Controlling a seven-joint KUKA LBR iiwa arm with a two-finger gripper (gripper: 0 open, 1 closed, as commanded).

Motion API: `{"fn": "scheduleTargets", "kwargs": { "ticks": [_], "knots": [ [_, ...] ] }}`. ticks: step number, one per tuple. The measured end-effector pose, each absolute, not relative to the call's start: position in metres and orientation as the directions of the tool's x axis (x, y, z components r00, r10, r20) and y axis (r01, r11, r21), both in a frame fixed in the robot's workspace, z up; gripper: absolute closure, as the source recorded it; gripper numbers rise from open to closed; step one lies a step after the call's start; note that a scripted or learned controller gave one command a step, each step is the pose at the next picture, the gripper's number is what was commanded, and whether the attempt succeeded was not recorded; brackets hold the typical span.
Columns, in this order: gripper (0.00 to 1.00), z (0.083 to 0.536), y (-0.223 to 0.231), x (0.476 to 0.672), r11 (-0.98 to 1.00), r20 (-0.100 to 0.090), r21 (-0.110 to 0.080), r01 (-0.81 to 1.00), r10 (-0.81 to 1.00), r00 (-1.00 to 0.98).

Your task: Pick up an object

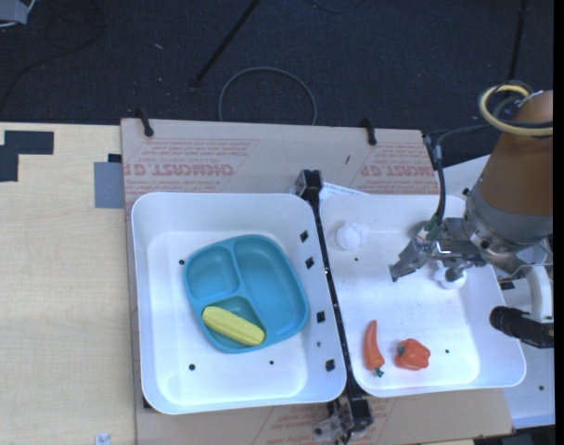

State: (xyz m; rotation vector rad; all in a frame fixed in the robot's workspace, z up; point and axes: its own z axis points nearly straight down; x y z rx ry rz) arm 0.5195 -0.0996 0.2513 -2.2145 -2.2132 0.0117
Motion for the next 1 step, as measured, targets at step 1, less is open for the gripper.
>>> {"fn": "scheduleTargets", "kwargs": {
  "ticks": [1],
  "knots": [
    [0.0, 0.2554, -0.0999, 0.5213, 0.001, 0.001, -0.004, 1.0, 1.0, -0.001]
  ]
}}
